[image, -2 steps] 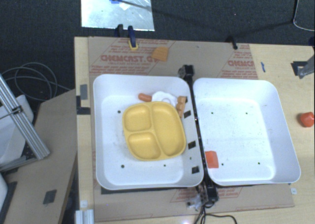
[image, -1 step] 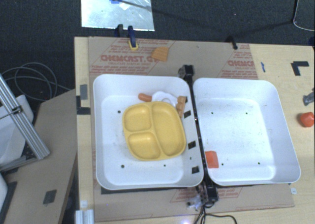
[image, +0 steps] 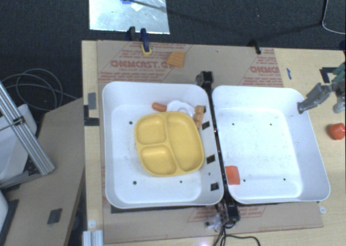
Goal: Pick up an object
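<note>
A yellow divided plate [image: 169,143] lies in the left bin [image: 120,185]. Behind it sit a small orange sausage-shaped piece [image: 159,107], a white object [image: 180,108] and a brown piece [image: 199,115]. An orange block [image: 232,174] rests in the right bin [image: 303,185], in its near left corner. My gripper [image: 326,101] hangs at the right bin's far right corner, above the rim. It is open, with nothing between its fingers.
A red-orange object [image: 336,130] lies on the bench right of the right bin. A tan piece [image: 175,59] and a blue-yellow clamp [image: 145,42] sit on the cardboard behind the bins. A cable mount [image: 205,78] stands at the divider's far end.
</note>
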`<move>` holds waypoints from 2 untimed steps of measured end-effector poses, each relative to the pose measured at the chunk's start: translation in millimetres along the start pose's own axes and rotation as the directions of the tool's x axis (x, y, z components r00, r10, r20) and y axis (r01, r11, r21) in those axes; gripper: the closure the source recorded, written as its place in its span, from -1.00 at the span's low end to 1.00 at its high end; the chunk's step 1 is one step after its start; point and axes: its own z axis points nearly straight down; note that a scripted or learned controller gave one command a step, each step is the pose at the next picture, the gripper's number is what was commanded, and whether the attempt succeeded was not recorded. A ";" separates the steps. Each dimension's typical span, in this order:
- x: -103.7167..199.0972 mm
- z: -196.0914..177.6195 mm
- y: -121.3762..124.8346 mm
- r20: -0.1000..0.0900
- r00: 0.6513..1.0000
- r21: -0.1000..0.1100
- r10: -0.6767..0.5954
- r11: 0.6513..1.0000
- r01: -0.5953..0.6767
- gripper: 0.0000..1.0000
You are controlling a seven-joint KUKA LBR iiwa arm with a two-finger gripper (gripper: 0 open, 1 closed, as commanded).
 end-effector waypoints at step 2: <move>13.8 25.8 -1.2 0.005 1.000 -0.010 0.018 1.000 -0.018 -1.00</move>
